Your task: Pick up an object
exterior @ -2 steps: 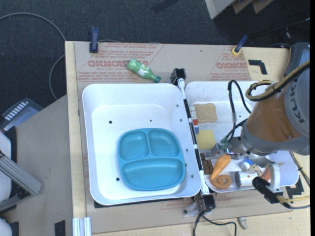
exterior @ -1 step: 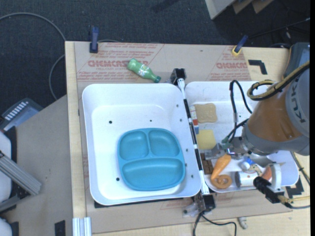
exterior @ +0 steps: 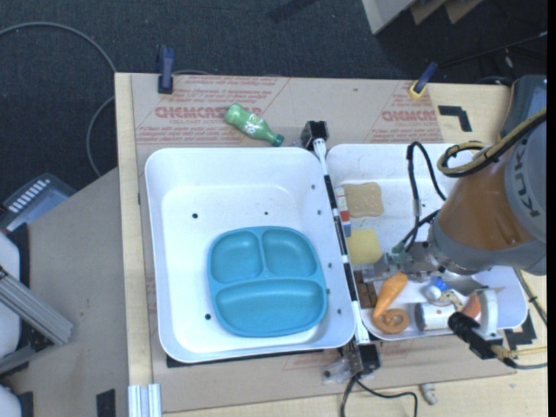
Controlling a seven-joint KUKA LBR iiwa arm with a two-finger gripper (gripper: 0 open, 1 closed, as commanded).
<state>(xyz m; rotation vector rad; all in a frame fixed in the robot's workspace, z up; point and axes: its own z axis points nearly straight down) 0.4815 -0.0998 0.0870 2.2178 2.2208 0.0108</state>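
Orange catches my eye first: a toy carrot [exterior: 392, 289] lies slanted at the near end of the right bin [exterior: 373, 158], its tip almost touching a small brown ring-shaped piece [exterior: 392, 321] beside the bin's front rim. My arm [exterior: 486, 224] reaches in from the right and hangs low over that same corner, so I judge the carrot, or one of the small bits next to it, to be the pick target. The hand [exterior: 434, 276] sits under the wrist, just right of the carrot, and the arm's bulk hides it; I cannot tell whether it is open or closed, and I see nothing between its parts, so I count nothing as held.

Farther back in the right bin lie a tan slice of toy bread [exterior: 364, 200] and, nearer, a yellow sponge-like block [exterior: 364, 247], both against the divider, well apart from the arm. They look easier to reach, being flat and unobstructed.

In the left bin [exterior: 165, 224] a blue divided plate [exterior: 265, 281] lies flat. A green toy bottle [exterior: 252, 123] lies on its side on the tabletop [exterior: 208, 102] behind the bins, outside my working area.

Clutter around the carrot is my worry: a descent could nudge its neighbours instead of closing cleanly.
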